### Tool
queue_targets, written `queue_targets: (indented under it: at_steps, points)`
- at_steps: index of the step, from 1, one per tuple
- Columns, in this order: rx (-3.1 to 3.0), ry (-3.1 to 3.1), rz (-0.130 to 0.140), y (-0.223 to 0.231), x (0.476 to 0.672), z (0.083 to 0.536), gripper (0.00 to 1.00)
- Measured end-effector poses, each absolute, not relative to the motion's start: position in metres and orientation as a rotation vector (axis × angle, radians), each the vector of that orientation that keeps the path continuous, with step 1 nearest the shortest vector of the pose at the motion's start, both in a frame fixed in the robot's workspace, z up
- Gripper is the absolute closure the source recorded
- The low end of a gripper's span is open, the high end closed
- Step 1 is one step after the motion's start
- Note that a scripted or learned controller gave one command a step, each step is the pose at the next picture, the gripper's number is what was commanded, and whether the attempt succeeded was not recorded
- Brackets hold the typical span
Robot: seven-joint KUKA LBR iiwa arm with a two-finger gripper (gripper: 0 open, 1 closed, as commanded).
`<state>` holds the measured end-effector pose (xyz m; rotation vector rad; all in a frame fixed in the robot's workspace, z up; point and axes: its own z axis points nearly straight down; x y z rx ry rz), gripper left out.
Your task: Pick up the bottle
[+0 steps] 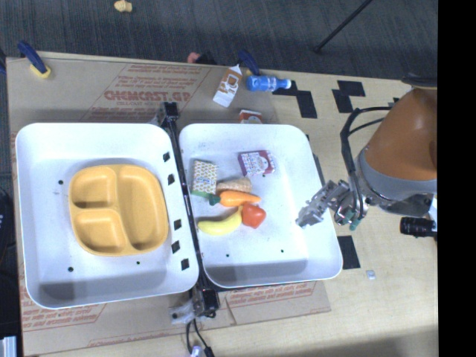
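The small blue plastic bottle (262,83) lay on its side on the brown cardboard-covered bench (141,88), above the upper rim of the right white bin (316,199) near the top centre of the frame, outside both bins. A small carton (227,86) lay just to its left. The grey metal two-finger gripper (321,204) hung low at the right edge of the right bin, well apart from the bottle; its fingers looked slightly parted and had hold of nothing.

To do the reach well, the arm likely needed to lift clear of the bin rim, travel toward the upper part of the frame and turn the fingers across the bottle's short width, since a lying bottle could roll. The yellow banana (220,224), red tomato (253,215) and orange carrot (239,198) in the right bin were best left alone, as was the yellow divided plate (117,208) in the left bin (37,222).
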<state>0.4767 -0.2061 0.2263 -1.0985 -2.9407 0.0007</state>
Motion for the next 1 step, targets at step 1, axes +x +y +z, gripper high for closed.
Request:
queue_targets:
  at_steps: [1]
  points:
    - [-1.674, -2.658, 0.002, -0.2113, 0.4763, 0.2249, 1.0]
